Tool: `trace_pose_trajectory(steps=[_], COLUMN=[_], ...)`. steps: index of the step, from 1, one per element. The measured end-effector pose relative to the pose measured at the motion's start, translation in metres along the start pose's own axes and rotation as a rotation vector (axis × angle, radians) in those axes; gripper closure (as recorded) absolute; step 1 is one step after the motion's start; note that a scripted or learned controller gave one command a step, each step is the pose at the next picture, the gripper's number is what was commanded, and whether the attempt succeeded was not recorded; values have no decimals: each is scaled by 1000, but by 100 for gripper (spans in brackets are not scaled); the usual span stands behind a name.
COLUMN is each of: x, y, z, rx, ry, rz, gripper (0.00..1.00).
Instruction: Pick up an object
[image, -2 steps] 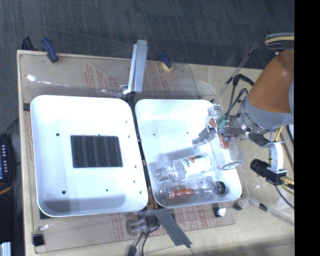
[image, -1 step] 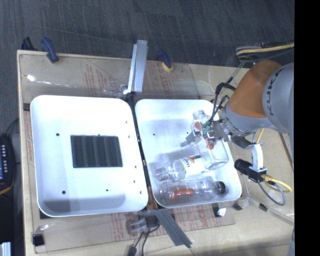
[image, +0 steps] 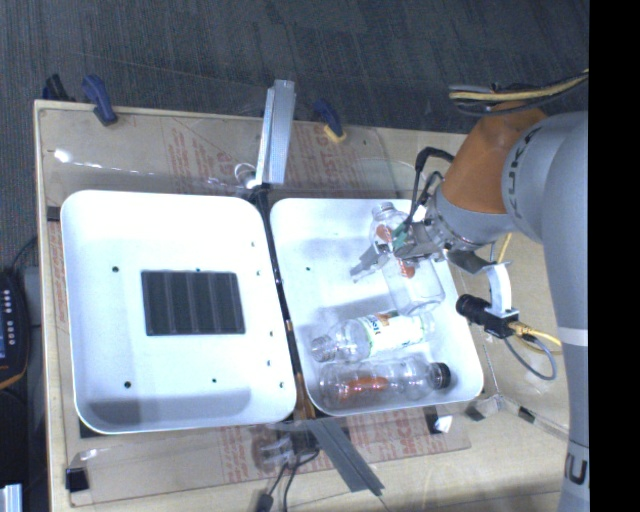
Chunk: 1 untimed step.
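Note:
My gripper hangs over the upper right part of the right bin, reaching in from the right. A clear plastic bottle with a whitish top and a red-orange patch lies right under and against it, partly hidden by the wrist. Whether the bottle is held is unclear. Lower in the same bin lies a clear bottle with a white and yellow label. Along the front wall rests a clear bottle with red contents and a dark cap.
The left bin holds a dark ribbed rectangle on its floor. A metal bar stands at the back between the bins. Blue clamps grip the bench's far edge. Cables trail beside the right bin.

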<state>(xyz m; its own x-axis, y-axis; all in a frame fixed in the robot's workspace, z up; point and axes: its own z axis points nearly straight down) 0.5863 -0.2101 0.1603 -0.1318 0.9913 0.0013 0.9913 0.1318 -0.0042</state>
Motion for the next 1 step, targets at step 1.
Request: trace_pose_trajectory(steps=[1], x=[-3], y=[20], z=[-17], rx=[-1], ry=[0], rz=[-15], gripper=[0])
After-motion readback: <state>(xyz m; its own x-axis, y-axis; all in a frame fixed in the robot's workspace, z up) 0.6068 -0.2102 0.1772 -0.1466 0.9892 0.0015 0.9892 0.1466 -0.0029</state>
